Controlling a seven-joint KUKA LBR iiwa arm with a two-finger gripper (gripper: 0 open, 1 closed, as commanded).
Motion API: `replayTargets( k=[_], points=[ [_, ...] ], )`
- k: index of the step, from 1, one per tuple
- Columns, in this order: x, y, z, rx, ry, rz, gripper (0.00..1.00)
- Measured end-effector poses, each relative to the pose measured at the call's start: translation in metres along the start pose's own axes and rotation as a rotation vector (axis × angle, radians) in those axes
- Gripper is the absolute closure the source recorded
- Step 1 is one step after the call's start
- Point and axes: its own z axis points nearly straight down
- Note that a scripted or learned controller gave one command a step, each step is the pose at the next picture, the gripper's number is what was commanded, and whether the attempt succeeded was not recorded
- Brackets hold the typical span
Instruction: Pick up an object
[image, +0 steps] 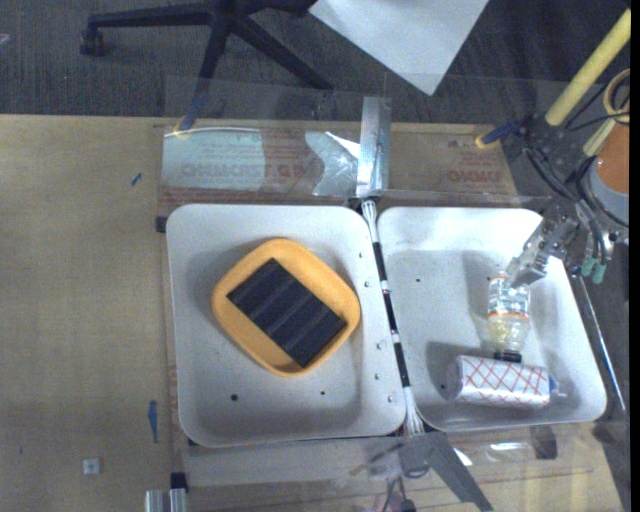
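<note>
A tan wooden bench (80, 300) carries two shallow white bins side by side, a chair base on the dark floor beyond. The gripper (527, 268) reaches into the right bin (440, 240), its tip down at the small clear bottle (507, 312), seemingly at the bottle's top; whether it is open or has hold of anything I cannot tell. My worry is that the bottle looks smooth and light, so an off-centre close could topple or squirt it against the rolled, red-latticed white packet (500, 381) just beside it. Counting: one bottle, one packet there; one orange dish with a dark ribbed insert (286, 305) in the left bin (200, 400).
</note>
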Motion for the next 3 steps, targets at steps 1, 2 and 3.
replayTargets(
  k=[1, 2, 3],
  points=[
    [0.000, 0.000, 0.000, 0.000, 0.000, 0.000, 0.00],
    [-0.036, 0.014, 0.068, 0.000, 0.003, -0.046, 0.00],
    [-0.063, 0.004, 0.078, -0.001, -0.002, -0.008, 0.00]
  ],
)
